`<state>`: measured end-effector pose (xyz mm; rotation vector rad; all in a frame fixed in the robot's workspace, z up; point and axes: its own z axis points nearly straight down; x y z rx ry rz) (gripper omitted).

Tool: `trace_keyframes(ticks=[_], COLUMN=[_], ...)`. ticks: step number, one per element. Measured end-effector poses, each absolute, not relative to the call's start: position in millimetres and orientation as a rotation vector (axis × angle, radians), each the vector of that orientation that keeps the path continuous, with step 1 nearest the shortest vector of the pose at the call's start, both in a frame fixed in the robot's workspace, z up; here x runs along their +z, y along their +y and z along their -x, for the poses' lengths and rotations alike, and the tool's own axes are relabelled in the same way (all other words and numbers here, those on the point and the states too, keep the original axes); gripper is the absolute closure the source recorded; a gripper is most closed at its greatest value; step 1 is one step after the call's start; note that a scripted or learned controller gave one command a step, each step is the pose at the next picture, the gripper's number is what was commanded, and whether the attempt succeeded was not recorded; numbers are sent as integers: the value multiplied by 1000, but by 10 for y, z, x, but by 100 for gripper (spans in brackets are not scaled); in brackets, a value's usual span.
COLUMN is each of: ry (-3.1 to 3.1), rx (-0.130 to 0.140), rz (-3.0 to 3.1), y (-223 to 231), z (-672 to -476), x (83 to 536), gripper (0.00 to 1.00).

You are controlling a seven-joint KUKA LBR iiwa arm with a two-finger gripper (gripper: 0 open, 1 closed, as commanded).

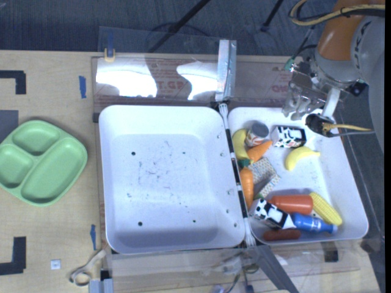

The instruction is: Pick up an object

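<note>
I see the gripper (297,110) hovering over the far edge of the right bin (349,182), and I cannot tell whether its fingers are apart or together. The banana (300,157), cow toy (289,137) and carrot (246,184) lie in that bin, nothing held.

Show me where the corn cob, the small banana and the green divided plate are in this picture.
corn cob (325,208): camera view, middle of the yellow cob.
small banana (301,157): camera view, middle of its curved body.
green divided plate (54,165): camera view, floor of its largest compartment.
</note>
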<state>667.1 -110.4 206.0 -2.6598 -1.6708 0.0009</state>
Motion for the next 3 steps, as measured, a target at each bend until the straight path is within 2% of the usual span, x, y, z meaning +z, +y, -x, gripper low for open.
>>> trace_keyframes(ticks=[1, 2, 3], ry=[-1488, -919, -382], rx=[-1, -1, 1], rz=[2767, 3004, 3116], y=[-334, 50, 323], z=[-6670, -6668, -6459], x=[2209, 2454, 2058], gripper=[100, 100, 100])
